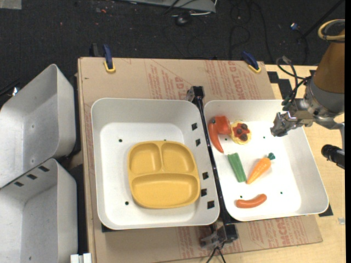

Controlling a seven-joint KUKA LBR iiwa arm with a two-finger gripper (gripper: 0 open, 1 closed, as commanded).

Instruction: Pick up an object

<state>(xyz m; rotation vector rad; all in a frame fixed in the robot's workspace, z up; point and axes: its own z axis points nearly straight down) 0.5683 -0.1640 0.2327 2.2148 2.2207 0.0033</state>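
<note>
Claw (278, 126): over the right bin (307, 163), finger state unclear.
Carrot (259, 170): nearest; likely light, hard, slick; pinch mid-body.

The grey arm with its orange band (332, 73) is running off the frame's right edge, hiding its upper length. Its small dark two-finger gripper (281, 126) is showing too little detail to read. Two pale grey plastic bins (33, 163) are getting cropped at the left edge
</note>
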